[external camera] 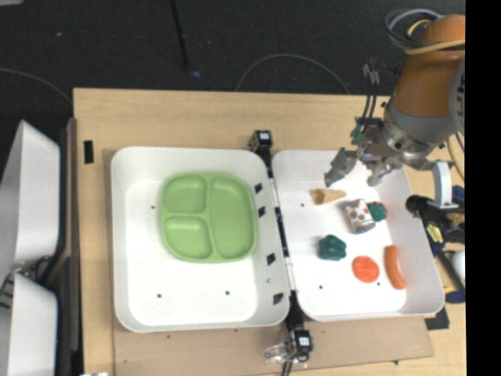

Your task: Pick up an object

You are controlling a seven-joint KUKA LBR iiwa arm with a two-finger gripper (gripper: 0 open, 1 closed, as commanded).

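Observation:
My gripper (358, 172) hangs over the back of the right bin (313, 171), fingers spread open with nothing between them. Just below it lies a tan cone-shaped piece (327, 196). Further forward sit a small white cup with red spots (358, 215), a teal piece (378, 211) beside it, a dark green pepper-like thing (332, 247), an orange round thing (365, 269) and an orange-red carrot-like thing (395, 266).
The left bin (133, 288) holds a light green divided plate (209, 216). A black clamp (261, 140) sits at the back where the bins meet, another (300, 341) at the front. Wooden bench (156, 116) surrounds both bins.

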